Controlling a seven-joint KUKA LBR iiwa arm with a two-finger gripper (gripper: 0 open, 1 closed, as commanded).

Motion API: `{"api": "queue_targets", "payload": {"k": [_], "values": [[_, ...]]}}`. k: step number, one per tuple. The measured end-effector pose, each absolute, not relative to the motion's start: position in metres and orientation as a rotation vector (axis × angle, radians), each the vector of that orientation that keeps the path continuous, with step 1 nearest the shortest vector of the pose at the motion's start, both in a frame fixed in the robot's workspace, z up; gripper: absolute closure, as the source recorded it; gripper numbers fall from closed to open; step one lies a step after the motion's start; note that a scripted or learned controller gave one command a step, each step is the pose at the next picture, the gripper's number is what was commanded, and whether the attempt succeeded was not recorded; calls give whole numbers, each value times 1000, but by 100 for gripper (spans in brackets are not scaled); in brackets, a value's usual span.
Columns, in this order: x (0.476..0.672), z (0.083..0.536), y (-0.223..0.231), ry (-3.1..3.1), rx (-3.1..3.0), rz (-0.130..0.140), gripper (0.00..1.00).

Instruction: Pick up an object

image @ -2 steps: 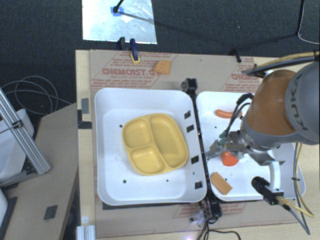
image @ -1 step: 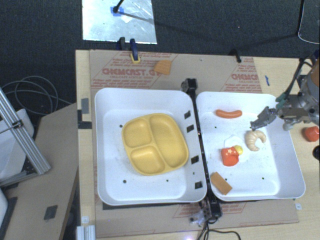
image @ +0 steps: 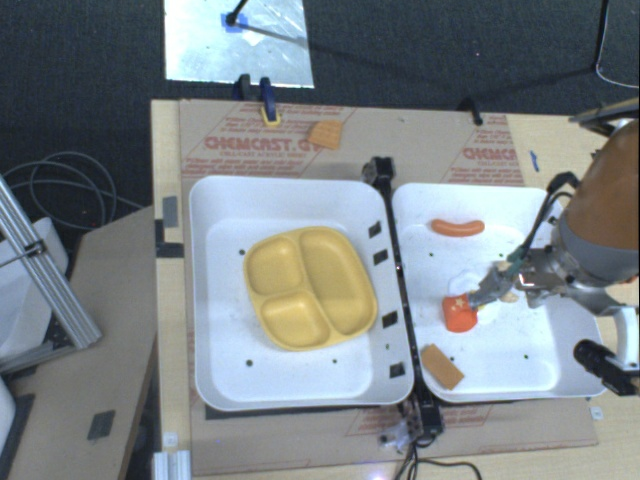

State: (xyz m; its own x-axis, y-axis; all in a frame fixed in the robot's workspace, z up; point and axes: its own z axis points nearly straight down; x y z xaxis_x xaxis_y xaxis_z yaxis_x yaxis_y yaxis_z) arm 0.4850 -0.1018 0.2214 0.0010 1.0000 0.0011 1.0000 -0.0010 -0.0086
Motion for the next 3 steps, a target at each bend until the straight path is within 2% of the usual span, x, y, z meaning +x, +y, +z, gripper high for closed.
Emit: {"api": "queue_targets", "payload": {"k": [1, 2, 3], "values": [[485, 97, -120, -2217, -2220, 4, 0], [494, 258, -123, -2238, -2225, -15, 0], [485, 88, -99, -2219, -2215, 3, 0]]}}
